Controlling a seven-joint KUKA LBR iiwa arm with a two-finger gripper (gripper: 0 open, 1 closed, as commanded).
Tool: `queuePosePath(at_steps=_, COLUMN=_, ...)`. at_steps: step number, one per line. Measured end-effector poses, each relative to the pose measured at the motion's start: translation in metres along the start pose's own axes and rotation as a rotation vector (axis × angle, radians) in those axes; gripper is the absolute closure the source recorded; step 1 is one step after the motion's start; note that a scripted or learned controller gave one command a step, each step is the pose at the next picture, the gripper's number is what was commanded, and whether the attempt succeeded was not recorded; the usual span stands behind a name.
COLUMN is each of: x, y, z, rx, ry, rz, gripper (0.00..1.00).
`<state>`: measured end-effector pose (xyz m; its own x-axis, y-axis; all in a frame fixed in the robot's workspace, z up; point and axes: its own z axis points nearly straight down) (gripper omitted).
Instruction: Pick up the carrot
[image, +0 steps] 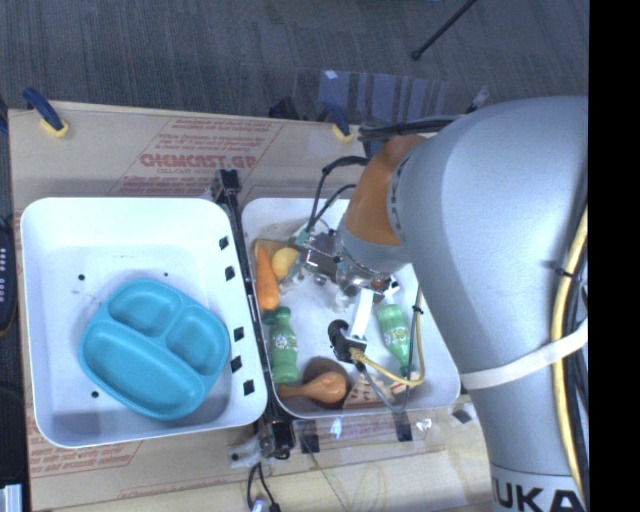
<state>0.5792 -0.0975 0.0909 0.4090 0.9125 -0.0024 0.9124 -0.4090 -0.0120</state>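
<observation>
A: Hovering over the right bin (432, 395), the arm (500, 250) is reaching in from the right, and the claw (345, 268) is sitting low among the clutter near the bin's middle. I am reading this as the approach step; nothing is lifting yet.

B: Claw state?

A: I cannot tell whether it is apart or together; wrist and cables are crowding it. No object is showing between its tips.

B: Where is the carrot (267, 279) lying?

A: It is lying along the right bin's left wall, at the back half, pointing roughly front to back. A yellowish piece (285, 262) is touching its right side near the top, and a green bottle (284, 345) is sitting just in front of its lower end.

B: Looks?

A: Orange, slim, tapering, smooth, probably a plastic toy, so likely slippery.

B: Next move?

A: The claw is sitting to the carrot's right, near but apart. It is needing a shift left toward the wall, closing across the narrow width at mid-length. The wall is leaving little room on that side.

B: Left bin (120, 215)?

A: It is holding a blue tray (155, 345), not in play.
</observation>
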Motion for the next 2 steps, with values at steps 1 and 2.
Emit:
queuePosePath(at_steps=1, x=0.021, y=0.0316, z=-0.0013, rx=-0.003, ry=0.002, rz=0.069, gripper=0.0)
queuePosePath(at_steps=2, x=0.0222, y=0.0303, z=-0.0107, rx=0.006, ry=0.0, rz=0.056, gripper=1.0)
